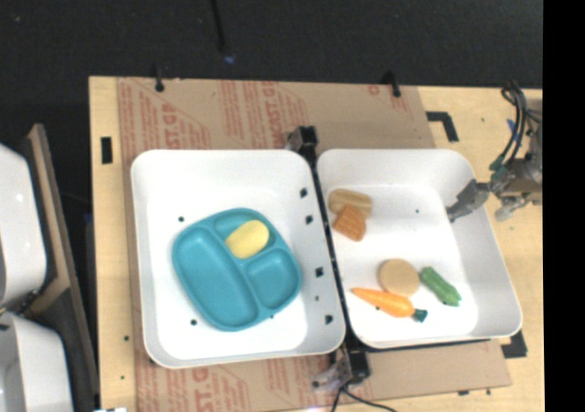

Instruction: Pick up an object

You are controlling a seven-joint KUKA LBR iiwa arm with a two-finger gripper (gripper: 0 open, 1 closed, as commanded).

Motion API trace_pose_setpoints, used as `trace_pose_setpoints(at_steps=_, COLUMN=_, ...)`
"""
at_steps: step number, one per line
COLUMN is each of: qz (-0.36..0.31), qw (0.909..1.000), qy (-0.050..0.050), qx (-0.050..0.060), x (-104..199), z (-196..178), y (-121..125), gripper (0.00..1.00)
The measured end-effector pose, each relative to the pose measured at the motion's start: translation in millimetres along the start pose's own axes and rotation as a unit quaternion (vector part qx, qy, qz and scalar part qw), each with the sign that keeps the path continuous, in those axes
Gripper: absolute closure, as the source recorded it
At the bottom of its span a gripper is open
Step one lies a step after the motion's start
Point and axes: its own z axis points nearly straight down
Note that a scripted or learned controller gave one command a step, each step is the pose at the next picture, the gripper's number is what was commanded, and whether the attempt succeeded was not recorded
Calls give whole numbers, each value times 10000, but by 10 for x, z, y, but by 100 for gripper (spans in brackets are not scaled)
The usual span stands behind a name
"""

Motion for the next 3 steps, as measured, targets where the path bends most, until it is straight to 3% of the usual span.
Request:
trace_pose_setpoints(at_steps=1, qz=-4, qw=10000, qy=-6, qx=-25, x=1, z=-26, y=10, gripper=0)
trace_pose_setpoints(at_steps=3, qz=-2, qw=10000, qy=-2, qx=-4, x=30, z=1122, y=68, gripper=0)
